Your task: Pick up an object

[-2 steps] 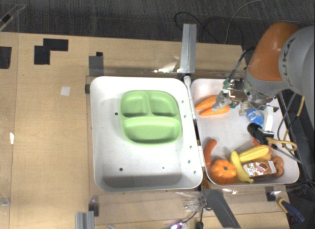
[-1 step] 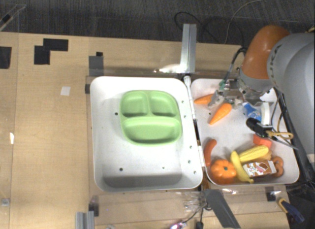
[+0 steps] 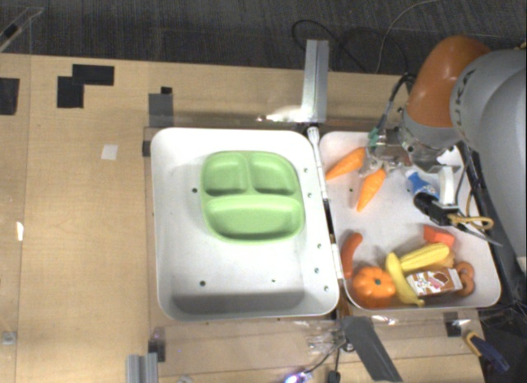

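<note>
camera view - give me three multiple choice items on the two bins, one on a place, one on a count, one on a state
1. Where does the green divided plate lie?
A. in the left bin
B. in the right bin
C. on the bench

2. How many carrots lie near the gripper?
A. none
B. two
C. four

3. How does the green divided plate sit?
A. standing on its edge
B. flipped upside down
C. flat with its compartments up

Answers:
1 A, the plate rests inside the left bin.
2 B, one carrot and a second carrot lie at the top of the right bin.
3 C, all three compartments face up.
</note>
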Controlling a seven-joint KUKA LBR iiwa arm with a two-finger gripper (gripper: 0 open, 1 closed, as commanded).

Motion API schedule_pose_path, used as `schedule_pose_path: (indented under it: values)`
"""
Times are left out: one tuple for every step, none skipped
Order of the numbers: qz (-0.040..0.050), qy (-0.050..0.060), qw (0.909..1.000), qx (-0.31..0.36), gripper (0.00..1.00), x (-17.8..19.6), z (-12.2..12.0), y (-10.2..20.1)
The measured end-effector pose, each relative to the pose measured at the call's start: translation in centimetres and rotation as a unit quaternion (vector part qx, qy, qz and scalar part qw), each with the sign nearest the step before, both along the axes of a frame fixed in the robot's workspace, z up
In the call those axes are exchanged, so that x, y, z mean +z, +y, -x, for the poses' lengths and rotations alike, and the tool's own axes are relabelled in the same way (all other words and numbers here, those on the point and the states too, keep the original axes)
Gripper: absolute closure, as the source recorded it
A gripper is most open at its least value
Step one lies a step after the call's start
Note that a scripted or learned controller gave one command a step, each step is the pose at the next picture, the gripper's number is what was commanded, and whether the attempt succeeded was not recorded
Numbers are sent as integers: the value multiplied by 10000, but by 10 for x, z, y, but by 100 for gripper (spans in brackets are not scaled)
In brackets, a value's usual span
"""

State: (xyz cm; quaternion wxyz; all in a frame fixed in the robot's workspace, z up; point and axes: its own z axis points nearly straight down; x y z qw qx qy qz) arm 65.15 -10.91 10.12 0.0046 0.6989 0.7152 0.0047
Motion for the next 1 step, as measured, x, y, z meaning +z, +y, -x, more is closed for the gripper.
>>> schedule_pose_path:
  values:
    - [-7, 35, 9937, -1117, 100, 89, 0, -2]
